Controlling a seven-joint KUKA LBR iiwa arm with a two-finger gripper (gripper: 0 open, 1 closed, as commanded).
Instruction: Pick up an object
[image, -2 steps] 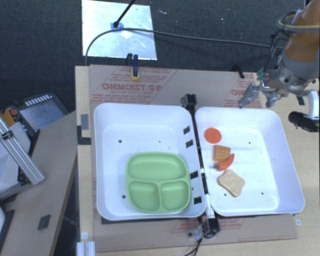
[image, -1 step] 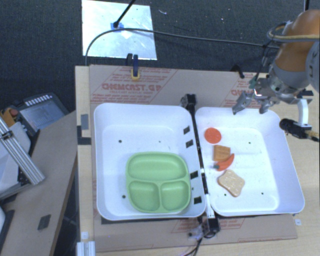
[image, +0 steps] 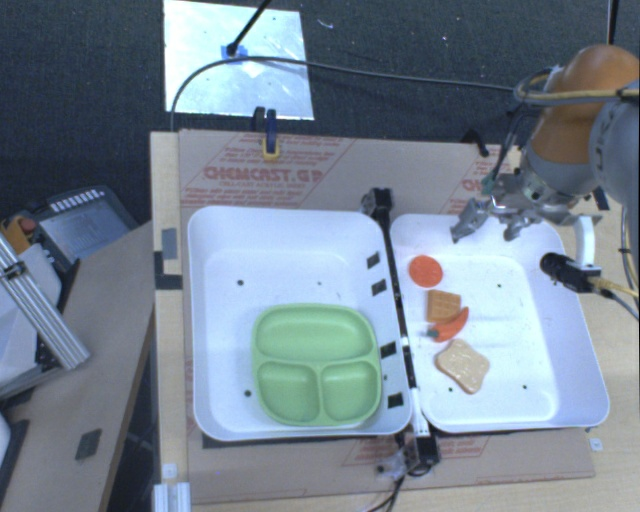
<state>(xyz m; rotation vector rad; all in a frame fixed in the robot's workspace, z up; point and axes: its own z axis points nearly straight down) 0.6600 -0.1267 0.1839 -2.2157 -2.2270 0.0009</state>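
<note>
Dark carpet surrounds a bench w/ a cardboard sheet (image: 300, 170) under two white bins. Left bin (image: 230, 240) holds a green divided tray (image: 315, 362). Right bin (image: 545, 345) holds the food pieces, clustered near its left wall: an orange disc (image: 426, 270), a tan cracker-like square (image: 444, 304), a red-orange wedge (image: 454, 324) touching the square's lower edge, and a toast-like slice (image: 462, 365) just below.

Gripper (image: 491, 224) hangs over the far edge of the right bin, fingers spread apart w/ nothing between them, up and to the right of the disc.

Step in hand, as I judge it: approach and choose a target. Best pick is prob. the toast-like slice, since it lies apart from the others w/ bare bin floor on its right and lower sides. The square and wedge touch, so a grab there risks nudging both. The disc looks flat and thin, hard to pinch.

Slice's long axis runs diagonally, upper-left to lower-right; so turn the wrist to close across the short width, come straight down, centre over it.
</note>
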